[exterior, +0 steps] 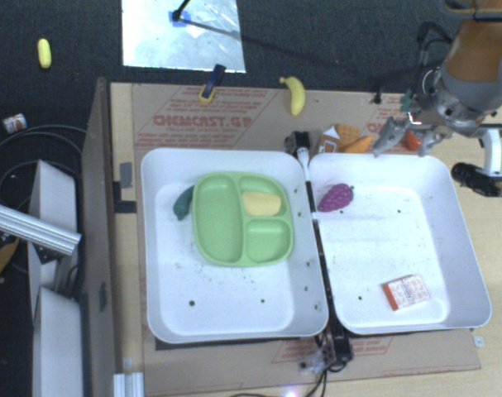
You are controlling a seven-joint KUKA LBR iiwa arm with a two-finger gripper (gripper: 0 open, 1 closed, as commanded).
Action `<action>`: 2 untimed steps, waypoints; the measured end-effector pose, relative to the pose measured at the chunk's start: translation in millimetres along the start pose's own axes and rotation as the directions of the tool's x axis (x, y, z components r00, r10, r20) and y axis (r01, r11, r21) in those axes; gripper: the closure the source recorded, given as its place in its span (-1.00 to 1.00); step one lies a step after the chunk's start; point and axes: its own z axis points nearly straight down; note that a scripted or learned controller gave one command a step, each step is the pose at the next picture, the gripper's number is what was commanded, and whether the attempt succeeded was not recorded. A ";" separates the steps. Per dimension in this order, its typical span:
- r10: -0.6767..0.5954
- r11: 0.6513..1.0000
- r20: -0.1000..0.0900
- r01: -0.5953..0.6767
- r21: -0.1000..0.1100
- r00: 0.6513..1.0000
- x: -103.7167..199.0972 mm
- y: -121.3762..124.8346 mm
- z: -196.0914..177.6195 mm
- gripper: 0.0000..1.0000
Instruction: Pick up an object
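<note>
My gripper (408, 137) hangs over the far rim of the right bin (449, 222), near its back right corner, with its fingers spread open. A small orange-red thing (412, 140) shows between the fingers, and I cannot tell whether they touch it. In the right bin, a purple bunch of grapes (335, 196) lies at the far left and a small orange box (405, 292) near the front. The left bin (164, 246) holds a green divided plate (234, 222) with a yellow piece (263, 203) in one compartment. A dark green item (183, 203) lies beside the plate.
An orange carrot-like item (354, 143) lies behind the bins on the cardboard, left of the gripper. Farther back lie a yellow banana (295, 95) and a blue-yellow tool (211, 82). A clamp (298, 145) sits where the bins meet.
</note>
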 end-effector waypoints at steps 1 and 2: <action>-0.001 1.000 -0.002 0.001 0.003 1.000 3.4 12.5 177.3 -1.00; -0.004 1.000 -0.002 0.004 0.003 1.000 37.9 -9.8 170.6 -1.00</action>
